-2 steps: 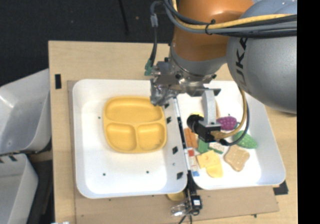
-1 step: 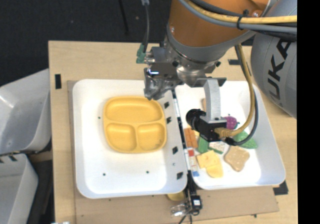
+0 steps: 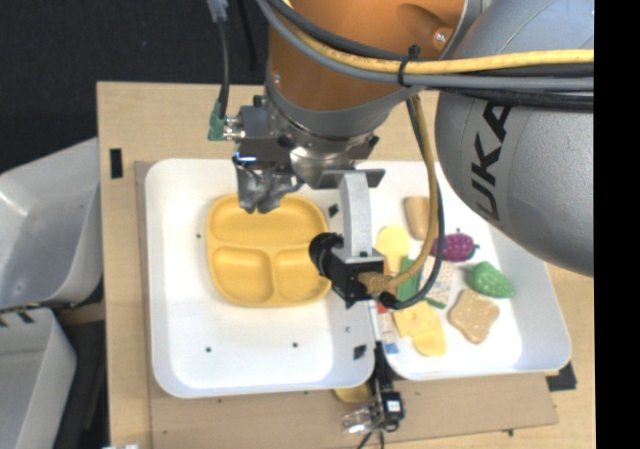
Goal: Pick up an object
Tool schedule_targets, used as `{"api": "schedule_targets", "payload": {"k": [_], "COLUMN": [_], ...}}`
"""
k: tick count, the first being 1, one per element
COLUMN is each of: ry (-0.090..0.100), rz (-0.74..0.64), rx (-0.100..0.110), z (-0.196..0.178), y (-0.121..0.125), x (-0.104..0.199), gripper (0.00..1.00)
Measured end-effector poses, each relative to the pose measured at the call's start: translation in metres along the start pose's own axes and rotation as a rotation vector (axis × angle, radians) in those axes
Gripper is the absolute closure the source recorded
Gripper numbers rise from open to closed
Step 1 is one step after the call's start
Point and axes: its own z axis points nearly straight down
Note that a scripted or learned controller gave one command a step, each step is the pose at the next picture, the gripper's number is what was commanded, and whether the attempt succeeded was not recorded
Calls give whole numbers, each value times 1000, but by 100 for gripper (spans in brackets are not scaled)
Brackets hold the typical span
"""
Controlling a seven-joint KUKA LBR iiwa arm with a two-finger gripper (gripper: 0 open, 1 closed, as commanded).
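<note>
The gripper (image 3: 262,192) hangs over the far rim of the yellow divided plate (image 3: 265,252) in the left bin (image 3: 180,337); whether it pinches is unclear. For a sound grasp, it should straddle the rim squarely before closing, leaving the toy food (image 3: 470,282) alone

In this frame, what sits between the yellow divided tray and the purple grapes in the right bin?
In the camera view, the arm's black fitting and grey bracket stand between the yellow tray and purple grapes, with yellow pieces beside them.
</note>
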Motion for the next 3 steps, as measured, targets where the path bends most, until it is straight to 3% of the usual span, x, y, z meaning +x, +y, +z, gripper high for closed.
{"api": "schedule_targets", "payload": {"k": [1, 2, 3], "ry": [-8, -3, 7], "rz": [13, 11, -1], "rx": [10, 5, -18], "z": [129, 144, -20], "y": [77, 18, 20], "x": [-47, -94, -40], "gripper": [100, 100, 100]}}
